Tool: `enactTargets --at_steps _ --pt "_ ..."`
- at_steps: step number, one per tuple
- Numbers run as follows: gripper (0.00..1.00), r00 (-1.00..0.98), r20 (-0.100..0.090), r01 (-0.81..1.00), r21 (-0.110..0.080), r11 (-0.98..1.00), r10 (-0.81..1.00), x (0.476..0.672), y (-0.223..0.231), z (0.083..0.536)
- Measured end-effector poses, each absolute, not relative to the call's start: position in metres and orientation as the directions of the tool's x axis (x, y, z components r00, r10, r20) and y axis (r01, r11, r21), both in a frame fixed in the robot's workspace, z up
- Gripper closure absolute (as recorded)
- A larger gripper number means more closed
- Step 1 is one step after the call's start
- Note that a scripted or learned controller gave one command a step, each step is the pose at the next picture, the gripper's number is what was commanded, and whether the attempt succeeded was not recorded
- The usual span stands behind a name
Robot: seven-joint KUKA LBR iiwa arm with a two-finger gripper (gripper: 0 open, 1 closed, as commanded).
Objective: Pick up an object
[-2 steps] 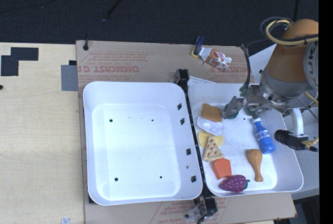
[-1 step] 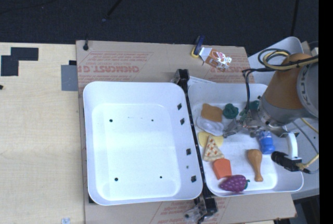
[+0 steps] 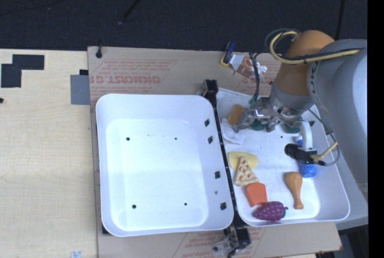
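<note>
Two shallow white bins side by side on the desk (image 3: 42,149), walls probably there to keep loose toys from sliding off. All candidates for picking in the right bin (image 3: 336,206); left bin (image 3: 156,161) just beside it, across a black divider.

Toward the near wall, mostly apart from one another: purple grapes (image 3: 270,211), orange block (image 3: 256,193), pizza slice (image 3: 244,171) overlapping a yellow piece (image 3: 242,159), then drumstick (image 3: 294,188) and a blue piece (image 3: 308,170) further right.

Low at the far end of the right bin, the pincer (image 3: 263,121), pointing down right over a teal toy (image 3: 260,125), with a brown piece (image 3: 236,113) just beside. Seemingly placed so for a top-down grab at the teal toy. Apart, together or clamped: cannot tell, too small and blurred here.

Nothing visibly lifted; teal toy seemingly down on the bin floor. Crowding in that corner a likely risk, with brown piece and bin wall near enough to foul a closing grip.
</note>
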State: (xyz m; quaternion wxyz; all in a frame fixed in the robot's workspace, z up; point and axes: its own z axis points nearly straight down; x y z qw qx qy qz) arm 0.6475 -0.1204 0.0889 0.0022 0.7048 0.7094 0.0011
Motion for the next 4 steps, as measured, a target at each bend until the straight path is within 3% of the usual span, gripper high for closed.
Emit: enactTargets --at_steps 1,2,3,4 --pt "0.0 0.002 -0.009 1.0 0.007 -0.002 1.0 0.646 -0.095 0.092" --pt "1.0 0.003 -0.004 1.0 -0.007 -0.003 1.0 0.643 -0.095 0.1" --pt "1.0 -0.002 -0.003 1.0 0.015 0.002 1.0 0.646 -0.103 0.273" --pt "1.0 0.006 0.0 1.0 -0.013 -0.006 1.0 0.609 -0.168 0.156"
